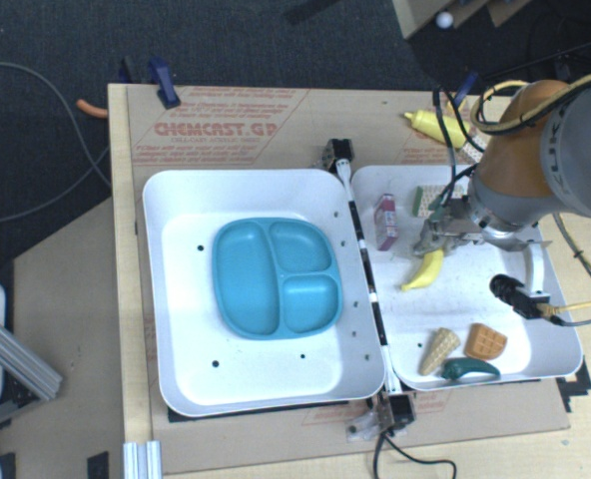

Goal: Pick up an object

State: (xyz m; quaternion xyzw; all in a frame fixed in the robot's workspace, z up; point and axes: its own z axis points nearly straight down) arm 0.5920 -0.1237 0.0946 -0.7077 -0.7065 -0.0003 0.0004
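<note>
Blue divided tray (274, 275) lies in the left bin (166, 208). To its right, in the right bin (565, 342), the yellow banana (423, 270) lies just below the gripper (443, 236). Finger spacing cannot be determined. Cone (438, 350) and waffle (485, 341) lie nearer the front rim.

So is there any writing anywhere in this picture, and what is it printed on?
"CHEMCAST GP": large red letters on the brown sheet under the bins, behind the left bin.
Smaller red lines above and below that name: too blurred to read.
Faint red print near the sheet's right rear corner: unreadable.
</note>
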